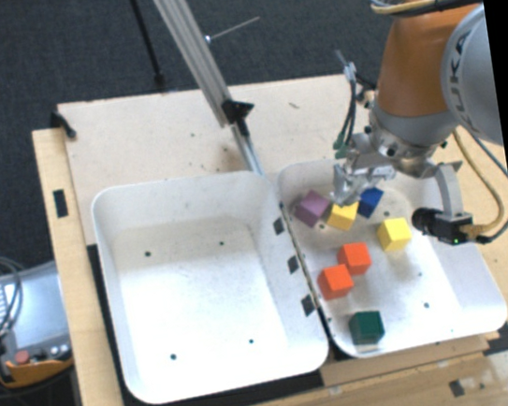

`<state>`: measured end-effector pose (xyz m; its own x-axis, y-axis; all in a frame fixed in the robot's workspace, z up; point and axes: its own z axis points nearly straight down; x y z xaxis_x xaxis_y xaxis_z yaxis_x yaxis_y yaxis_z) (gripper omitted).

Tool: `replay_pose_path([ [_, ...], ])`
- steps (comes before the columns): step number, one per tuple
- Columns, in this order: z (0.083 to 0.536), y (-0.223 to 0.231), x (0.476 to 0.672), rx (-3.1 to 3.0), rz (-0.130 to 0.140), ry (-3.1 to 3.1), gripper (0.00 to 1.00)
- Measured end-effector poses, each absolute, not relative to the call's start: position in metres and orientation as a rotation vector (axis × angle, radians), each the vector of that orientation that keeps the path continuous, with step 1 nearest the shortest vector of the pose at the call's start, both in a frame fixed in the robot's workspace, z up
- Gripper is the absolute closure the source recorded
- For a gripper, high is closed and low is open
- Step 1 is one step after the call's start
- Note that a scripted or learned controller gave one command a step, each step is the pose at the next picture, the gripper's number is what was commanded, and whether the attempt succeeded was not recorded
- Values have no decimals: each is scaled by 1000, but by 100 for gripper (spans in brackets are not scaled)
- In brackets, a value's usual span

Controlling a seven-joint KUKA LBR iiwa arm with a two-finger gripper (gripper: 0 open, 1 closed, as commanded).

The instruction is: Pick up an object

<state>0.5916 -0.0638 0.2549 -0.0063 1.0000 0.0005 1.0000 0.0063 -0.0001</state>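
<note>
The right bin point(466, 293) holds several small blocks. A purple block point(311, 208), a tilted yellow block point(342, 216) and a blue block point(370, 200) cluster at its far side. My gripper point(351, 194) hangs right over this cluster, its tip just above the tilted yellow block, between the purple and blue ones. Whether it touches the yellow block is unclear. Nearer the front lie a second yellow block point(394, 233), two orange blocks point(355, 257) point(336, 280) and a green block point(367, 327).
The left bin point(199, 281) sits beside the right one, sharing a middle wall. A slanted aluminium pole point(199, 54) rises from the bench behind the bins. A black cable connector point(436, 220) hangs from the arm over the right bin.
</note>
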Motion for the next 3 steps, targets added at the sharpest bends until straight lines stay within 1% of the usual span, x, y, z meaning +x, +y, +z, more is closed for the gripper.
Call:
replay_pose_path([
  [1, 245, -5, 584, -2213, -1, -2228, 100],
  [2, 252, 42, 572, -2212, -2, -2229, 100],
  [3, 241, 86, 552, -2213, 0, -2228, 100],
])
